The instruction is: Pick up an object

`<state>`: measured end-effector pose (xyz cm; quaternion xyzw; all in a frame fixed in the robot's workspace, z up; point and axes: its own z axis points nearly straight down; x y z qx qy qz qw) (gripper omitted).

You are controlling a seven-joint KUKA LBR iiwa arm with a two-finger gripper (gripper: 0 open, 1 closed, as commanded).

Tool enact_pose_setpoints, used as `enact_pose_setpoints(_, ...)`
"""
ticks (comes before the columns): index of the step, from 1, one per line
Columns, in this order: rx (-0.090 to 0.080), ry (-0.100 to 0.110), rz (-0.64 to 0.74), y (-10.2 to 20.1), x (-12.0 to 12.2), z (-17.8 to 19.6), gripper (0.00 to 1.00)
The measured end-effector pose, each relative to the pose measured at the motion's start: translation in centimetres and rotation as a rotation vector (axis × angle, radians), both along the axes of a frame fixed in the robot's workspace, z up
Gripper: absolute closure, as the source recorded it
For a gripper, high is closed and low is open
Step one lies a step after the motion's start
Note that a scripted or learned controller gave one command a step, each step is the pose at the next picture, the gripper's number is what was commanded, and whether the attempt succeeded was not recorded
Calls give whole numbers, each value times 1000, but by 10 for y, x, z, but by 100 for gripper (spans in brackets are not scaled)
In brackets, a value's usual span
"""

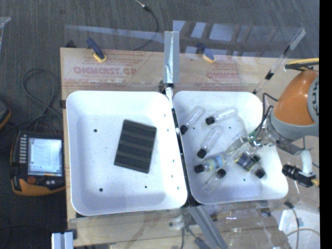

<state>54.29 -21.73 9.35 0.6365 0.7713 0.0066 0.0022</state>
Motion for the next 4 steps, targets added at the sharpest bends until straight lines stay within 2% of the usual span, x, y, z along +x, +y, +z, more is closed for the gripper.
enact_pose_setpoints(1,-7,-10,46,0,-13,0,0)
enact_pose_setpoints(2,-10,-12,45,-1,-12,9,100)
enact_pose_setpoints(3,-7,13,-89,70,16,103,100)
enact_pose_setpoints(4,-9,14,-113,107,81,119,100)
